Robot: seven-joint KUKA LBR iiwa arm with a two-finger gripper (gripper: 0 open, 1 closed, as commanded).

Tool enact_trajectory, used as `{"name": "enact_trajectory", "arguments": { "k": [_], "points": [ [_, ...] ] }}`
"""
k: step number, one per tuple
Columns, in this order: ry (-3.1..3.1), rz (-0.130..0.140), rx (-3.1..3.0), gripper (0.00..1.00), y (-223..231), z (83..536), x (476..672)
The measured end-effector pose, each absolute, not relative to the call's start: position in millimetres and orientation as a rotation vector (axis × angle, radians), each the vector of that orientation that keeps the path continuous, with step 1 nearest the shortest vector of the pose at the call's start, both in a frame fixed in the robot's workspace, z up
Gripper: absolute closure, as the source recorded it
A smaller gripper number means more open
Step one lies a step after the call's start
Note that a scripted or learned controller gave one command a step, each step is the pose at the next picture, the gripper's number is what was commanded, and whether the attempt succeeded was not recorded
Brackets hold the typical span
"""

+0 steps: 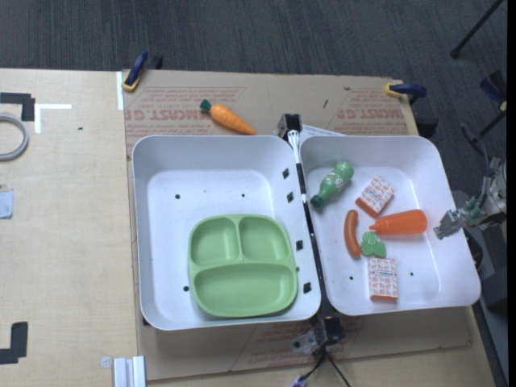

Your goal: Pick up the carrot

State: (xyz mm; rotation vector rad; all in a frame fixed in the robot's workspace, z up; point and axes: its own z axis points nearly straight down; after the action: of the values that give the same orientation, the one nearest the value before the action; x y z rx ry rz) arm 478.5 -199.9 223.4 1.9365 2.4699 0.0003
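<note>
Left of fingers [451,222], nr, lies carrot [397,223].

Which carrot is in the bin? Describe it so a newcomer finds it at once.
Start at the right-hand white bin. Near its right side lies the carrot, on its side, green top pointing toward the sausage. It is the largest orange item there; a smaller carrot lies outside the bins on the cardboard.

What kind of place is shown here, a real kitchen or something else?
Probably a robot test bench in a lab, not a kitchen: two white bins sit on clamped cardboard, the food is toys like the carrot, and the floor is grey carpet.
</note>
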Motion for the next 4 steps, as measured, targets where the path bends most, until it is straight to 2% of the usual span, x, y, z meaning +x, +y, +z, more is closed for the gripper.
{"name": "enact_trajectory", "arguments": {
  "k": [1, 2, 3, 4],
  "points": [
    [2.345, 0.0, 2.09, 1.0, -115, 92, 492.4],
    [2.584, 0.001, 1.78, 1.0, -175, 199, 478.9],
    [2.614, 0.002, 1.736, 1.0, -126, 93, 479.1],
    [2.738, 0.0, 1.531, 1.0, -156, 255, 493.3]
  ]
}}
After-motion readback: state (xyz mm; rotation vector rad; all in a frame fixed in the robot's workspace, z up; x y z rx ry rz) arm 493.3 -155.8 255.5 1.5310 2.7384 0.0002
